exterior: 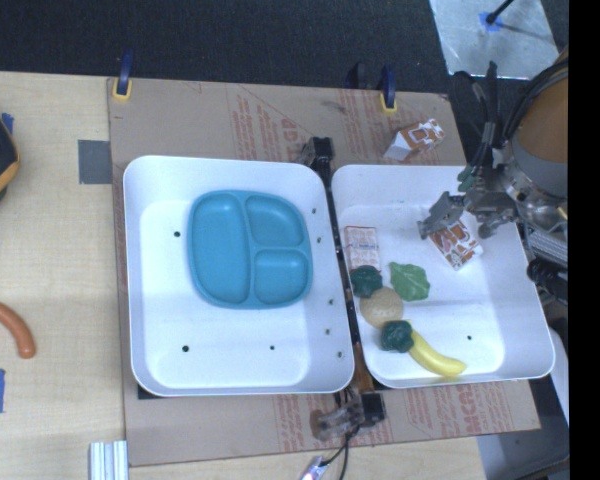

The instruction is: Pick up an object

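A: Where is the gripper [458, 220] at this moment?

B: It is over the right bin [510, 353], in the far right part of it. The grey arm [535, 138] comes in from the right side.

A: Does it have hold of something?

B: Just under the fingers there is a small red and white packet [460, 245], tilted. It looks to touch the fingertips, but I cannot tell if it is really between them. How wide the fingers stand I also cannot tell; they are dark and small in the view.

A: What else lies in that bin?

B: Along its left side there is a flat printed packet [361, 240], and nearer from it a dark green piece [366, 281], a beige round thing [384, 307], and another dark green piece [397, 336]. A bright green leafy toy [411, 281] lies just right of the first green piece. A yellow banana [437, 358] lies near the near wall, touching the second green piece.

A: And the left bin [150, 358]?

B: It holds a blue divided plate [250, 247] with three compartments.

A: Anything outside of the bins?

B: A second small red and white packet [416, 139] lies on the cardboard [230, 123] beyond the right bin. A toy sausage [12, 328] lies on the wooden bench [40, 248], well apart, at the left.
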Robot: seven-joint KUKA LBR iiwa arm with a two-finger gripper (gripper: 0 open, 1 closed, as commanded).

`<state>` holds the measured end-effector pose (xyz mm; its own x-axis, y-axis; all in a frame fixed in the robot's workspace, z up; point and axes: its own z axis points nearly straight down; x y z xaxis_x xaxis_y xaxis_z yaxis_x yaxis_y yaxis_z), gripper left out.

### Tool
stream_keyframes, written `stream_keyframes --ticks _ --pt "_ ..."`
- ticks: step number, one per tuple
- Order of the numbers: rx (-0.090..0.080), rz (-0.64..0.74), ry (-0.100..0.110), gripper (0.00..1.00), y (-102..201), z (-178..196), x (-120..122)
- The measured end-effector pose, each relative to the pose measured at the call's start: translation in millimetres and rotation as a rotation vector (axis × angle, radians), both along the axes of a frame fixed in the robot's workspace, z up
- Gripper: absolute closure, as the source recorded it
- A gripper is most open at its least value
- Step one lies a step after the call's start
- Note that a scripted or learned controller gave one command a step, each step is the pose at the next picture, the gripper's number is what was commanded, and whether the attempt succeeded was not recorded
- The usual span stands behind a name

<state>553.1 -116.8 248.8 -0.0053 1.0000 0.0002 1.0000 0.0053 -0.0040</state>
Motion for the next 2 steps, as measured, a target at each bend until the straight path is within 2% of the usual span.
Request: stream_keyframes --ticks 1,2 --pt "-0.002 -0.001 0.002 0.0 -58 -103 47" --pt "-0.004 -0.001 -0.003 0.0 -94 -150 49"
